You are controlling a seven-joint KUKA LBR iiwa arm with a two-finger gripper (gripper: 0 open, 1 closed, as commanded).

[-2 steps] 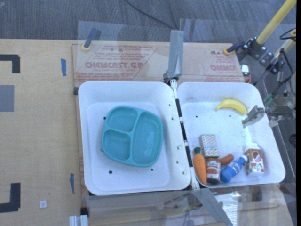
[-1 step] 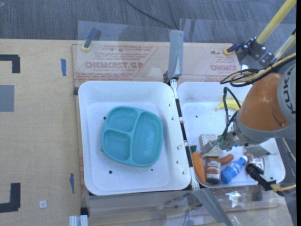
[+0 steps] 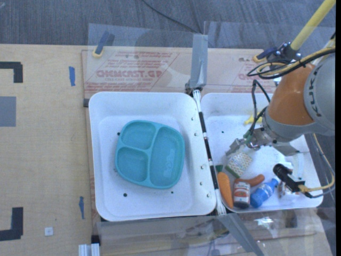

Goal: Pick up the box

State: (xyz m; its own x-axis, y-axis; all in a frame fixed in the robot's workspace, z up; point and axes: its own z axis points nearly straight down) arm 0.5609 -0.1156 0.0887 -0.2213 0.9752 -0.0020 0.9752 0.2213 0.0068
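The box (image 3: 240,163) is small and pale with a dotted pattern. It lies tilted in the right bin (image 3: 224,111), near that bin's left wall. My gripper (image 3: 242,145) hangs directly over the box's upper edge, reaching in from the right under the orange-banded wrist. Whether it touches the box is not clear from this angle.
Just below the box lie an orange carrot (image 3: 225,189), a reddish sausage (image 3: 254,180), a red-labelled jar (image 3: 242,193) and a blue bottle (image 3: 264,192), crowded at the right bin's front. The left bin (image 3: 106,111) holds a teal divided plate (image 3: 151,154).
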